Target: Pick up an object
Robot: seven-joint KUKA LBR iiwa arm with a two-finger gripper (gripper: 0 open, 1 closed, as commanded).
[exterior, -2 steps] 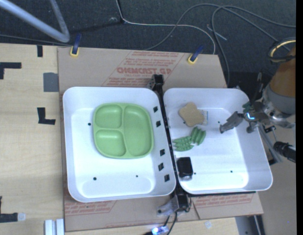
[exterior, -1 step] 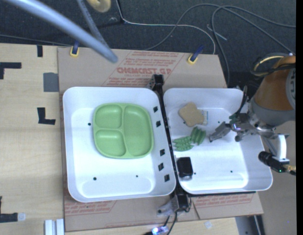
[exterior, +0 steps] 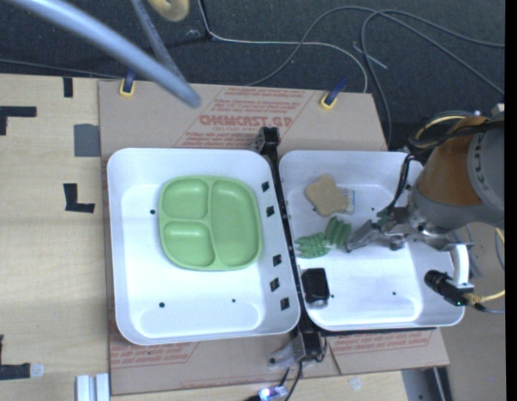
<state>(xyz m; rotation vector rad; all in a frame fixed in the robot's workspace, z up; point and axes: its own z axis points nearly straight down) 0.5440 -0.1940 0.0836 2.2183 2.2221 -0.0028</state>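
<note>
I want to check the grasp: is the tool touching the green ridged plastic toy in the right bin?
Cannot tell. In the camera view the tool overlaps the green ridged plastic toy at its right end, but contact is not plain.

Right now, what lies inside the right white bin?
Right white bin holds a tan flat piece, a green toy and a small black object. The tool covers whatever lies under it.

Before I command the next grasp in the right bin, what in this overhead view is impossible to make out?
- Gripper: blurred and small; finger state and any contact with the green toy unreadable.
- Tan object: too small to identify.
- Black object: sits against the divider; shape unclear.
- Arm's wrist: cut off at the right edge.
</note>
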